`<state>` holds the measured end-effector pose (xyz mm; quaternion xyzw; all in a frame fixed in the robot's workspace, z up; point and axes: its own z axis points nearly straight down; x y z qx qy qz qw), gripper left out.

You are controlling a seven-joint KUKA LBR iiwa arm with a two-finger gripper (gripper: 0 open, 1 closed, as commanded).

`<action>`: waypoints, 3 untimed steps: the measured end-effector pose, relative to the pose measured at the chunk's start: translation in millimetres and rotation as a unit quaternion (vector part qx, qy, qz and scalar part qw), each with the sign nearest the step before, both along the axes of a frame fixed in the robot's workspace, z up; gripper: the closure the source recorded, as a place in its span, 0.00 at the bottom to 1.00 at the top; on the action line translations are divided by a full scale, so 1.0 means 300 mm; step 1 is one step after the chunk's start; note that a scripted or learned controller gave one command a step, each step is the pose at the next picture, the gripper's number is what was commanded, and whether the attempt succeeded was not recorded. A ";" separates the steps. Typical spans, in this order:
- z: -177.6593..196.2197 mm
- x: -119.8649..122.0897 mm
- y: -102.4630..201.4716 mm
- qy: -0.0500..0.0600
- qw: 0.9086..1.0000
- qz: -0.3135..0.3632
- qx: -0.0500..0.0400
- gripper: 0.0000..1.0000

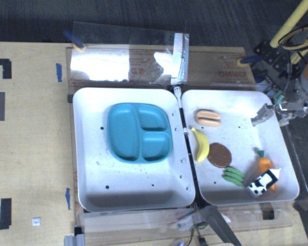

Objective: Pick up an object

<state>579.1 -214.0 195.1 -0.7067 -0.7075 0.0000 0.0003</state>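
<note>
The right bin [236,99] holds several toy foods. A hot dog bun [208,118] lies near its upper left, with a yellow banana [200,145] just below it. A round brown patty [219,155] touches the banana's right side. Below the patty lies a green pod-like piece [233,176]. An orange carrot [264,163] and a black-and-white cow toy [263,182] sit near the lower right corner. My gripper [263,115] hangs over the bin's upper right edge, apart from all the objects, with nothing seen in it.
The left bin [87,178] carries a blue divided plate [140,132]. A clear plastic sheet and a metal bracket [178,58] stand behind the bins. Cables and a yellow tube [292,17] crowd the upper right, beside the arm.
</note>
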 end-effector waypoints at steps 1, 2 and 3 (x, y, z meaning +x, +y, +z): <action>-0.099 0.062 0.013 0.001 0.995 0.099 0.000 0.00; -0.258 -0.247 0.246 0.002 0.989 0.151 0.001 0.00; -0.343 -0.081 0.170 -0.007 0.998 0.060 -0.002 0.00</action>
